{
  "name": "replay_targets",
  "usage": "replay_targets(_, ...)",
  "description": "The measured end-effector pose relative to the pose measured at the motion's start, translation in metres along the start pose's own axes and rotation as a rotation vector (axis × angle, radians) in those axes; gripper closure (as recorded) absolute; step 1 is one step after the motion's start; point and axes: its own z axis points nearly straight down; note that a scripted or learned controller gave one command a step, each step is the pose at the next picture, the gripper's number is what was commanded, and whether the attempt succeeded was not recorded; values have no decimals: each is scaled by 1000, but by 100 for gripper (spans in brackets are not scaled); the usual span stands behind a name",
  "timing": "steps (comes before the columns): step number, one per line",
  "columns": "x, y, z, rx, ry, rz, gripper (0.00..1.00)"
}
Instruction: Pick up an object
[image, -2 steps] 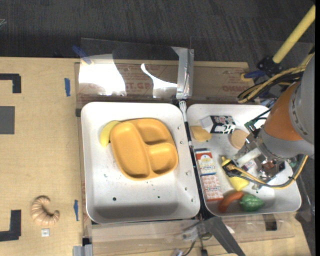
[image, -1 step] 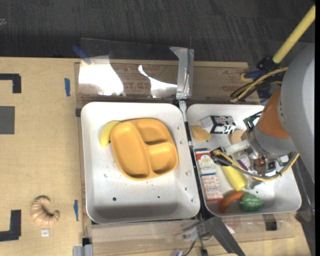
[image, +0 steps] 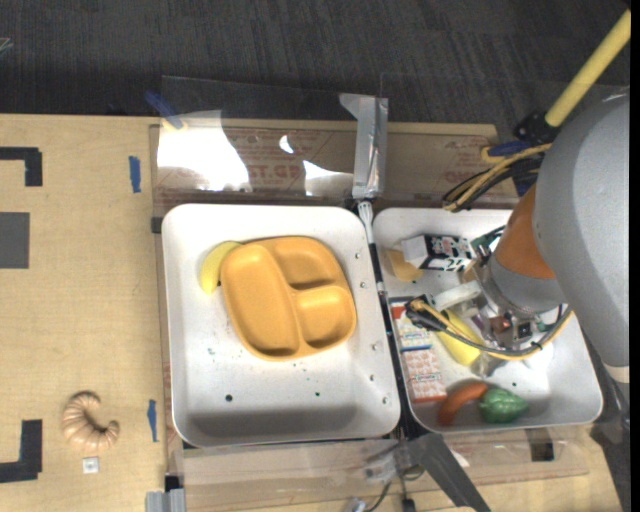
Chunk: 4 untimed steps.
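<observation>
My grey arm (image: 590, 230) with its orange band reaches down into the right shallow white bin (image: 575, 395), while the left white bin (image: 190, 330) holds an orange divided plastic tray (image: 288, 295) lying over a yellow piece (image: 210, 265). My claw (image: 478, 322) sits low among the right bin's clutter, just above a yellow banana-like object (image: 458, 345); I cannot tell how it stands. Near the bin's front edge lie a red-orange toy vegetable (image: 460, 400) and a green lumpy one (image: 501, 405), touching, and a small tan curled toy (image: 90, 420) rests on the tabletop (image: 70, 330).
</observation>
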Motion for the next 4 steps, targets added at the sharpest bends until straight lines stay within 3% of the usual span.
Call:
replay_targets(1,-1,3,-8,-5,-2,6,100)
replay_targets(2,-1,3,-7,-4,-4,5,0)
replay_targets(3,-2,2,-14,-3,-8,7,100)
replay_targets(4,-2,2,-13,-3,-9,7,0)
